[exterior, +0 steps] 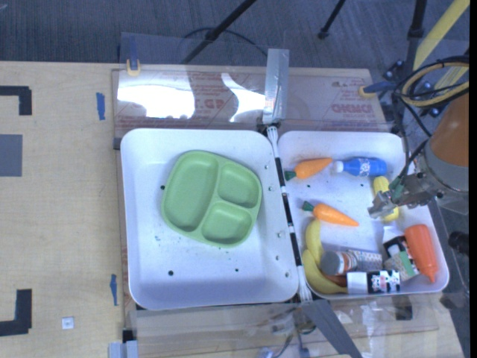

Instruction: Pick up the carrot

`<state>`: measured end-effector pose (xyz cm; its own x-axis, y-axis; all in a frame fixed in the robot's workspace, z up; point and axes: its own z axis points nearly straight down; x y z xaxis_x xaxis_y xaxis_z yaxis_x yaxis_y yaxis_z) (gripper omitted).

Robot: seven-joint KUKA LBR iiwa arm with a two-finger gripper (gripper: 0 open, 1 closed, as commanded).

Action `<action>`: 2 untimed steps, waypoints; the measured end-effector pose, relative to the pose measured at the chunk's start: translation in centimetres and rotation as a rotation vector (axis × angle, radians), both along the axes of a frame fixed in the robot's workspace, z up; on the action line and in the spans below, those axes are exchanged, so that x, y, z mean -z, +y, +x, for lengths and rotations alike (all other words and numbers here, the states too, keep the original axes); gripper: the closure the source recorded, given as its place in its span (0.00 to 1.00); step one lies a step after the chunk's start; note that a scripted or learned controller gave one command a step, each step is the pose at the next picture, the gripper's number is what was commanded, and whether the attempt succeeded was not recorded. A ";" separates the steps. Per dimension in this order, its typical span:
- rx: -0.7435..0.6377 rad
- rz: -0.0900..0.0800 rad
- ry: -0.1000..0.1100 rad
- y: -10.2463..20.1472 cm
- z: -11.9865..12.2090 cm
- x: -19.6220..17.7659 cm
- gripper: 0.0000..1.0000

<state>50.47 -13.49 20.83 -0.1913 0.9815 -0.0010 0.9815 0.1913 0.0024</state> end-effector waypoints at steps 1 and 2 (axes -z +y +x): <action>-0.010 0.001 0.004 3.4 -2.6 3.5 1.00; 0.345 0.000 0.002 6.7 2.1 -1.7 1.00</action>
<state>52.57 -6.81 22.57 0.1519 0.9884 -0.0007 0.9884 -0.1519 0.0000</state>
